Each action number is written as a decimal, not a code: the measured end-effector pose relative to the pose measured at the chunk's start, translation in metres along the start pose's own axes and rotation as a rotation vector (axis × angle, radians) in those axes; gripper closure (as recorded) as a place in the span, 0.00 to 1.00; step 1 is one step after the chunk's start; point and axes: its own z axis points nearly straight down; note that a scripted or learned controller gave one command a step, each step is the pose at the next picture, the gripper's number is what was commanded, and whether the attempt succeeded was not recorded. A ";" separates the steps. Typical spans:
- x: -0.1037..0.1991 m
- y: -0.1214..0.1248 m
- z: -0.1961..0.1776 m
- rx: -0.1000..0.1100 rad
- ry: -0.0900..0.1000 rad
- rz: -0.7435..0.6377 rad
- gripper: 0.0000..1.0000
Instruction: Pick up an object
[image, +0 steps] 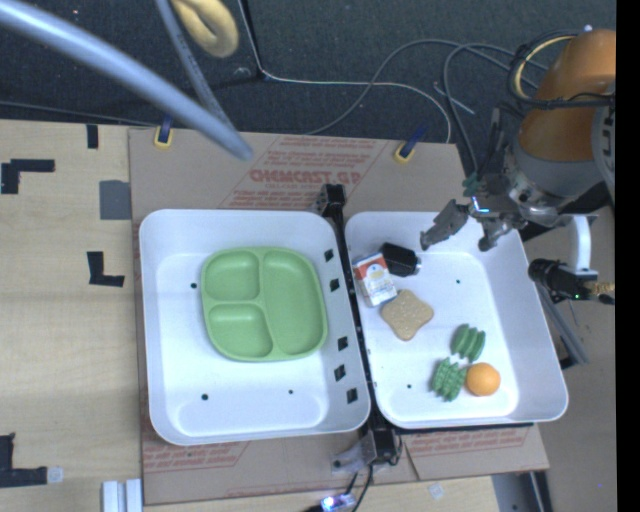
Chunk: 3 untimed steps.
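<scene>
Step in hand: approach. I judge the pick has not begun; nothing is between my fingers.

My gripper (465, 227): hangs over the far right corner of the right bin (530, 300), with my grey wrist and orange band behind it at the right of the view.

Jaws: spread wide, one finger reaching left, the other pointing down toward the bin's far edge; they pinch nothing.

Candidate things, all in the right bin: a small black object (399, 260) nearest me, just beside a red-and-white carton (374, 280); a slice of toast (407, 315) touching the carton's near end; a green pod (467, 342), a spiky green piece (448, 380) and an orange ball (483, 380) clustered at the near right.

Left bin (160, 300): holds a green divided plate (265, 303), well apart from me.

Next move, as judgement: choose one item, probably the black object as the closest, centre the open jaws over it, descend, then close.

Risk: the carton's closeness could foul one finger.
</scene>
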 end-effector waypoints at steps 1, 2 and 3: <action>-0.003 -0.001 0.044 0.004 -0.001 0.002 0.00; -0.001 -0.008 0.107 0.007 -0.001 0.001 0.00; 0.006 -0.015 0.154 0.004 -0.001 0.001 0.00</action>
